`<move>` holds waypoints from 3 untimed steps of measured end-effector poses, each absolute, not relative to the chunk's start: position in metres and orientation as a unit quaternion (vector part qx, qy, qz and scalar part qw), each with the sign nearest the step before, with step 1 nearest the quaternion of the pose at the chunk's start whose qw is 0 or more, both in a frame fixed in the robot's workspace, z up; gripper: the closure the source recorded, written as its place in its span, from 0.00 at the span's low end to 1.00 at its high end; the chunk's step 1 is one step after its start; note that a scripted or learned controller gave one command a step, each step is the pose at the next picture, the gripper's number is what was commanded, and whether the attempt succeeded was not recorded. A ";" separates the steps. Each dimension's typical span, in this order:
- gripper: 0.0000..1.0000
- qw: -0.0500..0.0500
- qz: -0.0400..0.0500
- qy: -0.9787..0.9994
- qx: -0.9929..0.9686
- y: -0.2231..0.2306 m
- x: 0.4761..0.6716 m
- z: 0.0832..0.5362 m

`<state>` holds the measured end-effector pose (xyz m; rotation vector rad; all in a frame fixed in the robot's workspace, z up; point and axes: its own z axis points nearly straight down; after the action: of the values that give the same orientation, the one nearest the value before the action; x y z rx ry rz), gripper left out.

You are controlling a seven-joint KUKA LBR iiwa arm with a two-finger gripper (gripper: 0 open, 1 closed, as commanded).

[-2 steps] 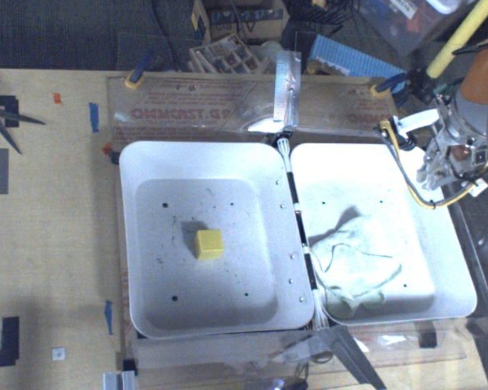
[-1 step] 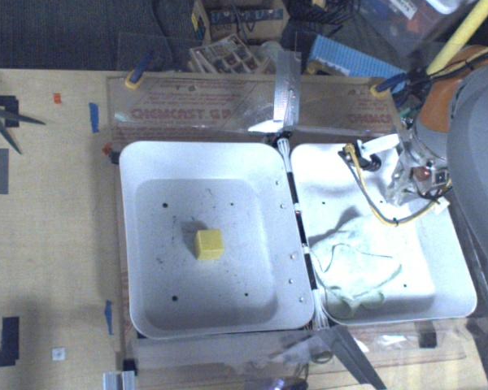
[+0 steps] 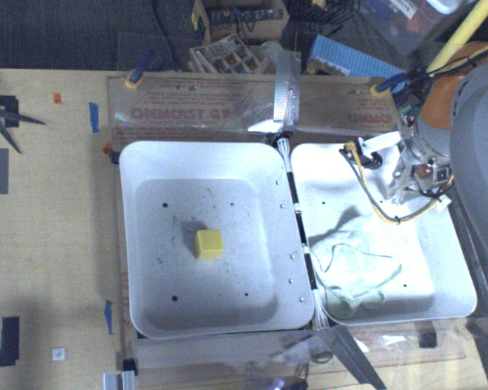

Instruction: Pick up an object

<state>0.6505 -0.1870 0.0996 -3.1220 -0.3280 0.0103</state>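
- yellow foam-like cube (image 3: 210, 244) lies near the middle of the left white bin (image 3: 146, 169), squarish, so no long axis to favour.
- it sits well apart from the gripper (image 3: 412, 179), to that tool's left across the divider between bins.
- pale crumpled cloth (image 3: 354, 258) lies in the right white bin (image 3: 447, 291), much nearer (likely the easier target).
- grey arm (image 3: 480, 136) reaches in over the right bin's far corner, wrist pointing down; jaw state: cannot tell.

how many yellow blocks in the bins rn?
1. A small yellow cube-shaped block lies near the middle of the left white bin. The crumpled pale cloth in the right white bin could hide something.
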 end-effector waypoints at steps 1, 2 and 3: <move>1.00 0.001 0.004 -0.106 -0.994 -0.187 0.651 0.107; 1.00 0.001 0.005 -0.107 -0.994 -0.187 0.651 0.115; 1.00 0.001 0.006 -0.108 -0.994 -0.187 0.652 0.123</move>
<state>0.6517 -0.1872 0.1226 -3.1202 -0.3394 0.0192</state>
